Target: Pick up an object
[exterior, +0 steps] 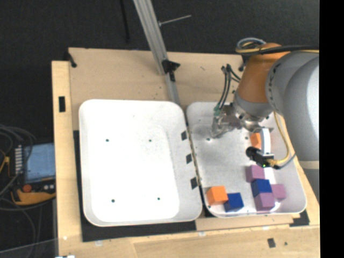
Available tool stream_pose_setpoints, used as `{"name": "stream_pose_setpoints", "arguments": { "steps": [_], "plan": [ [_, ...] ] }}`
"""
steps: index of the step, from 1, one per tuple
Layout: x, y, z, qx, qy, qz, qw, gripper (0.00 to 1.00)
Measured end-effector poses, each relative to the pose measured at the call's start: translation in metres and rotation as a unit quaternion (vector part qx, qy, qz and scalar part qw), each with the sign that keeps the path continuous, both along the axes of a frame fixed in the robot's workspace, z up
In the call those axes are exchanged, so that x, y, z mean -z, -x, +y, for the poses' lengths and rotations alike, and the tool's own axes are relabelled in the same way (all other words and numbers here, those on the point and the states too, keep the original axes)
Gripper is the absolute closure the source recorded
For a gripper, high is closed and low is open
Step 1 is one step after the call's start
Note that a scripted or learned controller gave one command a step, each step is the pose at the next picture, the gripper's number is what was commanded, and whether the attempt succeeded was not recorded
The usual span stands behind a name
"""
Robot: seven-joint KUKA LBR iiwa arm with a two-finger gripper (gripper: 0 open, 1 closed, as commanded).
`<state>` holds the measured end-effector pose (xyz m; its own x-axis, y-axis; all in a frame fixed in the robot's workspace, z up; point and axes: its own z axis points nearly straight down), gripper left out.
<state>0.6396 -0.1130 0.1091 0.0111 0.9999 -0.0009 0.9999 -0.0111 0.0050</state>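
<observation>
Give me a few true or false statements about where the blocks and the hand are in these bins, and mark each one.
1. The blocks lie in the right bin. True.
2. The orange block touches a blue block. True.
3. The hand hangs over the left bin. False: it is over the far part of the right bin.
4. A purple block is clamped in the hand. False: the purple blocks lie at the bin's near end, apart from the hand.
5. The arm has an orange band. True.
</observation>
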Motion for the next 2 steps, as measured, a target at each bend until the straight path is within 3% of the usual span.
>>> {"name": "stream_pose_setpoints", "arguments": {
  "steps": [2],
  "plan": [
    [-0.111,-0.001,-0.001,-0.006,0.0001,-0.001,1.0,1.0]
  ]
}}
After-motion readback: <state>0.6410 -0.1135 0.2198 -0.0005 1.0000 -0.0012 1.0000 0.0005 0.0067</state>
